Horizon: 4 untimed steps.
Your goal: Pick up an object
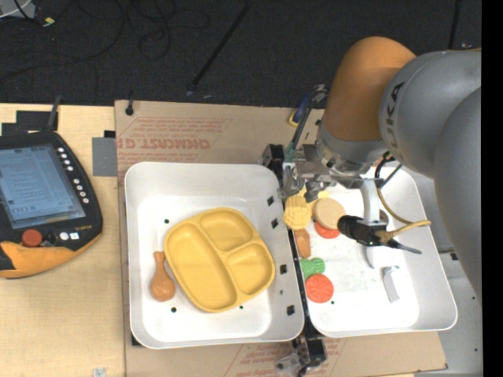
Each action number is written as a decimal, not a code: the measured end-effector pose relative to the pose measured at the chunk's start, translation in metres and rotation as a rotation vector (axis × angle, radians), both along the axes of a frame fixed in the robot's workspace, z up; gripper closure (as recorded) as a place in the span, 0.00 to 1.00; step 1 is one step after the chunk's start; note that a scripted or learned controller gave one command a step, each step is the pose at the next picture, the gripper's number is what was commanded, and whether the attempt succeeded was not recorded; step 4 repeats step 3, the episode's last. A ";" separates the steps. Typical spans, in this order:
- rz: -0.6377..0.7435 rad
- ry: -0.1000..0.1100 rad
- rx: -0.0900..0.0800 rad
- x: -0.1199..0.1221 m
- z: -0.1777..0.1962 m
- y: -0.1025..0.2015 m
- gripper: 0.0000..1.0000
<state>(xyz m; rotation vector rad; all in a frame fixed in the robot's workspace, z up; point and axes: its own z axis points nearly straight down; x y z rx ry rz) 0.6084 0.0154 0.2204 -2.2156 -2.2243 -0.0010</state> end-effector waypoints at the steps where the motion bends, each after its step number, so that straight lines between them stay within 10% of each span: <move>1: 0.000 0.001 0.000 -0.002 -0.003 0.058 1.00; 4: -0.004 0.004 -0.003 0.000 -0.003 0.072 1.00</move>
